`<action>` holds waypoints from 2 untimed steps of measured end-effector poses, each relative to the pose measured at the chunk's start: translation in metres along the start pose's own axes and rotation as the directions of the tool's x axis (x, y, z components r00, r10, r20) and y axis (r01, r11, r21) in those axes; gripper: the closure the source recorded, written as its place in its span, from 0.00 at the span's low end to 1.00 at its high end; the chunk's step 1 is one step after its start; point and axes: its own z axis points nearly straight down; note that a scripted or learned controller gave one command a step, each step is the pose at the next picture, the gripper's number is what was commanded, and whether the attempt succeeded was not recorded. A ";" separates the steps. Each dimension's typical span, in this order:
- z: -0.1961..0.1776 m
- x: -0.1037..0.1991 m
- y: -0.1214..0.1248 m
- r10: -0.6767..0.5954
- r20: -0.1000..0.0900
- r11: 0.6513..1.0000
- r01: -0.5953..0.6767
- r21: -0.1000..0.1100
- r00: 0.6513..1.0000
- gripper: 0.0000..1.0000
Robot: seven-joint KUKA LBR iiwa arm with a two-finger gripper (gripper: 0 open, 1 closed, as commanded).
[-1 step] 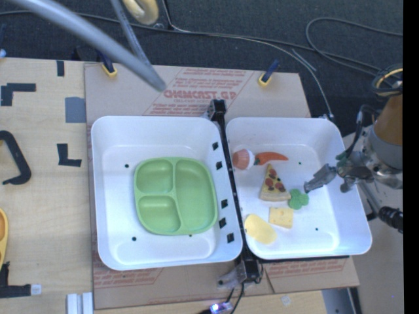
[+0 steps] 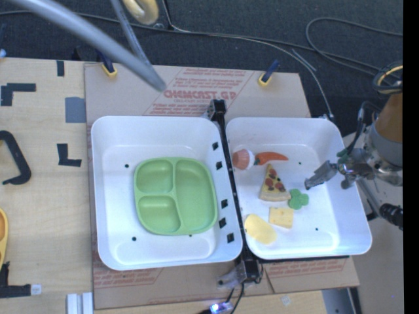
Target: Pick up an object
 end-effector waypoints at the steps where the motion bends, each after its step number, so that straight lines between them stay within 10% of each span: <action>1: 0.057 -0.001 0.009 0.001 0.000 1.000 -0.001 0.005 1.000 0.00; 2: 0.110 -0.001 -0.003 0.001 -0.001 1.000 -0.001 0.006 1.000 0.00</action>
